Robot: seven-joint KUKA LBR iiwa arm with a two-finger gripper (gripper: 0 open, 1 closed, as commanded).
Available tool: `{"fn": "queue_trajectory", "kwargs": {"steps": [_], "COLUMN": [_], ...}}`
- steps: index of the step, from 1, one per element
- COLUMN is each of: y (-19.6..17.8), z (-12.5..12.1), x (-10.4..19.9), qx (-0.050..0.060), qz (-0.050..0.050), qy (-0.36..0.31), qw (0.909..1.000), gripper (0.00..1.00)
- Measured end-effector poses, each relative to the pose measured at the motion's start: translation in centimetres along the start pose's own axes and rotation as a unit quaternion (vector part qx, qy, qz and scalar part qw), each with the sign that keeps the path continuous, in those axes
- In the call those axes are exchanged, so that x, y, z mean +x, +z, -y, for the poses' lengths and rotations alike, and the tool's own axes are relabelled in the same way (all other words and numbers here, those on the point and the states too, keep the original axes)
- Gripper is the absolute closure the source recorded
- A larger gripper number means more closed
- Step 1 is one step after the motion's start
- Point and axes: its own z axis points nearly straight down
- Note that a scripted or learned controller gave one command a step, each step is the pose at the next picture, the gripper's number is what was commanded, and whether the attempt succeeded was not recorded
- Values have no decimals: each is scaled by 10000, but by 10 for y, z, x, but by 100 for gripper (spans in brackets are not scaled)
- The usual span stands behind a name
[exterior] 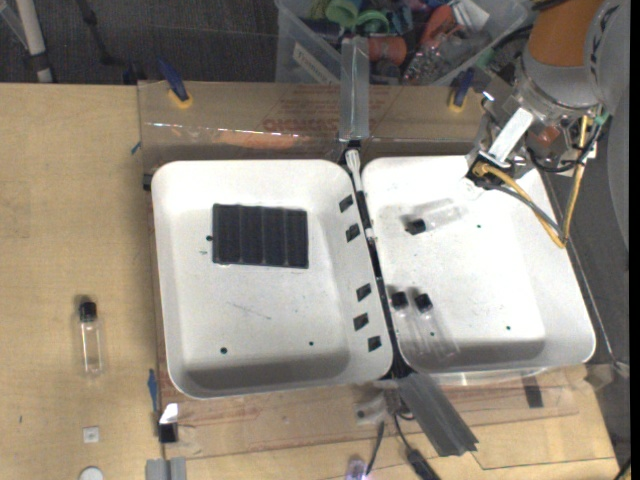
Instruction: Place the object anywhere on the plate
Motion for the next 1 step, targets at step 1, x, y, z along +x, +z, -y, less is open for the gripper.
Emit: {"fn": "queue_trajectory", "kwargs": {"steps": [1], "y": [-98], "z": [30], "x": [24], "qx": [0], "qz": [-7], "qy": [1631], "qw": [9866], "gripper": [100]}}
